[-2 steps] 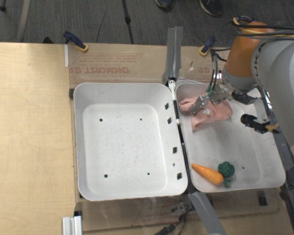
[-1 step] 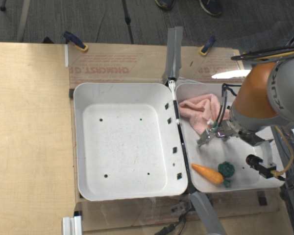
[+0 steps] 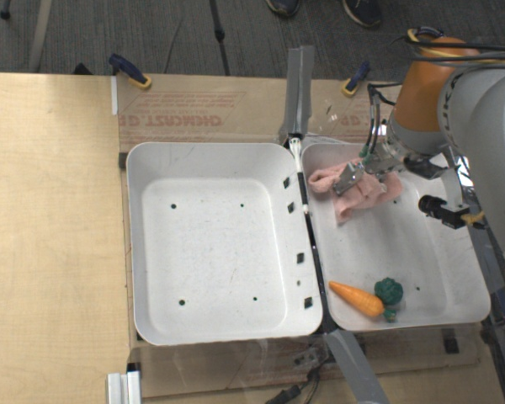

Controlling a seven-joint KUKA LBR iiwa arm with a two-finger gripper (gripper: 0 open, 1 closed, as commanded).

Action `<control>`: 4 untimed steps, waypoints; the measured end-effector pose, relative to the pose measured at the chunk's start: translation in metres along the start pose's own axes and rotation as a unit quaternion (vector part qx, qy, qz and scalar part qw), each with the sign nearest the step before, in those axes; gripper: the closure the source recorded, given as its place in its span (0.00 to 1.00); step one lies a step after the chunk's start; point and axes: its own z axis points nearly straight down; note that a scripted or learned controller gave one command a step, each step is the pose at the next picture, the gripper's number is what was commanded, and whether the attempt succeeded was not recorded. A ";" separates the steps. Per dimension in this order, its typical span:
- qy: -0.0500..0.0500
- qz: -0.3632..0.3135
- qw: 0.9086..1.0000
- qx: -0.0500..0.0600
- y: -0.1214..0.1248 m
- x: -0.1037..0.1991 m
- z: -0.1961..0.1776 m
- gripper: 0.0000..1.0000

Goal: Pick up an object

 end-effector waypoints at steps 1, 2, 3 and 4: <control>0.001 -0.054 0.999 -0.001 -0.069 0.025 0.000 0.00; 0.001 -0.052 0.999 0.003 0.002 0.012 0.001 0.00; 0.000 -0.158 0.987 -0.002 -0.054 0.021 0.000 0.00; 0.001 -0.056 0.998 0.001 0.000 0.004 0.001 0.00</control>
